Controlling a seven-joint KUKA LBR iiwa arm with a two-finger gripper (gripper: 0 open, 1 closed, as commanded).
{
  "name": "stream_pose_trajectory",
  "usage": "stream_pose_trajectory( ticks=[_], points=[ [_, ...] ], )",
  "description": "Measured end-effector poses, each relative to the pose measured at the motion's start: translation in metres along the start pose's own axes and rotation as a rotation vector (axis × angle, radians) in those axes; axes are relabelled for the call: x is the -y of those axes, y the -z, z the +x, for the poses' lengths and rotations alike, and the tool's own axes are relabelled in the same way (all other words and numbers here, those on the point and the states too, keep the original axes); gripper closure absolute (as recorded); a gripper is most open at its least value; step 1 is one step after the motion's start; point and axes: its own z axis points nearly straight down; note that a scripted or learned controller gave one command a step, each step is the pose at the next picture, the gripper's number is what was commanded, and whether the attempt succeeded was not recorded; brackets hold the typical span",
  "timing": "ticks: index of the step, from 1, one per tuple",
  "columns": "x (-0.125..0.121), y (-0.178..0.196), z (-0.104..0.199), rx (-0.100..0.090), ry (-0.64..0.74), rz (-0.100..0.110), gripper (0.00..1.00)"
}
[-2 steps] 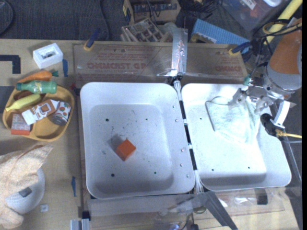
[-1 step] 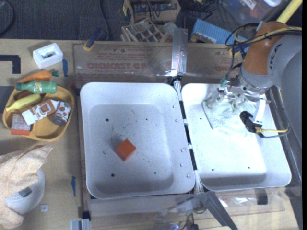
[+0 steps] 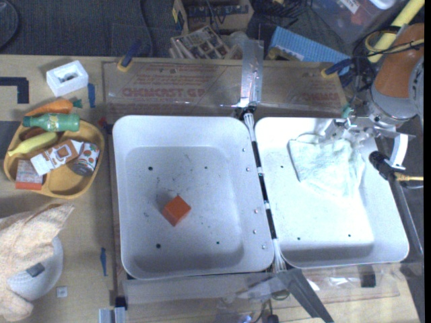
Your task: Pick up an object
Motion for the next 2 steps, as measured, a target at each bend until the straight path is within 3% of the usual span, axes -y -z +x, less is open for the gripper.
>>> stream_pose_trajectory(
  ticks=[1,2],
  points=[
    [0.000,-0.022,0.074,0.004,0.207,-0.006,0.00],
    [0.002,-0.022,0.113,0.005,0.283,-0.003,0.00]
  ],
)
